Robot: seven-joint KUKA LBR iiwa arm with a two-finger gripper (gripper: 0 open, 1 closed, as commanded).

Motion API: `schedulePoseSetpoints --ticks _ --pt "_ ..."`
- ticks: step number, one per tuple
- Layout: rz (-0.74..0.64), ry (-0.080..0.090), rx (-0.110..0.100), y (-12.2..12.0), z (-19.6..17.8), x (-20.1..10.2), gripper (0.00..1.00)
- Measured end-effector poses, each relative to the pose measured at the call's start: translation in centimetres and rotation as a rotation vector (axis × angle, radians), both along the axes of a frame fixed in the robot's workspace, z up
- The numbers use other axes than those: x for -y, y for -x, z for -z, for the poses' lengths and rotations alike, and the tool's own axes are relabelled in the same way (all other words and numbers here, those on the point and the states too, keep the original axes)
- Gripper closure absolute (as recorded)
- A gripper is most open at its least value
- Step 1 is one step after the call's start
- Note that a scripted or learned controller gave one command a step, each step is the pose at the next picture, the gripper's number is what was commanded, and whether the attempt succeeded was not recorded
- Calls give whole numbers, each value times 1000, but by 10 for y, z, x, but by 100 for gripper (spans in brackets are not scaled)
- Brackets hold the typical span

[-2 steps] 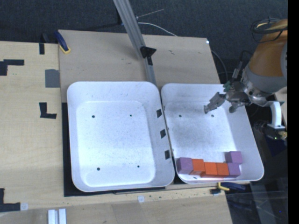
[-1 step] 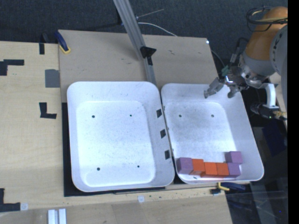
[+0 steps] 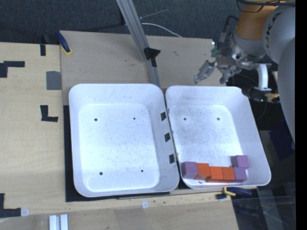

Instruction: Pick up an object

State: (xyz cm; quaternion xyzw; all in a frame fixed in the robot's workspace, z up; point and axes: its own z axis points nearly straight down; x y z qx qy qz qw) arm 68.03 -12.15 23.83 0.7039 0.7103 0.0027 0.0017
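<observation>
Seen from above at a slant. Arm [image 3: 268, 18] entering at upper right, cut off by the top and right edges — grey casing, orange band. Gripper [image 3: 216, 74] hanging above the far rim of the right bin [image 3: 249, 111], its two fingers spread apart with nothing between them; fingertip detail too small to make out.

Blocks huddled in the lower right corner of the right bin, against the near wall: a purple block [image 3: 190, 169] at the left end, orange blocks [image 3: 216, 172] in the middle touching it, more purple blocks [image 3: 240, 166] at the right end. Exact count hard to tell, edges merging.

Left bin [image 3: 76, 128] just beside, rims touching along the centre, both white and speckled. Pale wooden bench [image 3: 29, 128] beneath, with black tape marks at left. Slanted metal rail [image 3: 134, 23] crossing the top centre — upper end cut off. Dark carpet [image 3: 57, 8] beyond. No legible writing.
</observation>
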Motion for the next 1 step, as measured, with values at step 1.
schedulePoseSetpoints --ticks 1 --pt "11 2 -14 32 60 24 0"
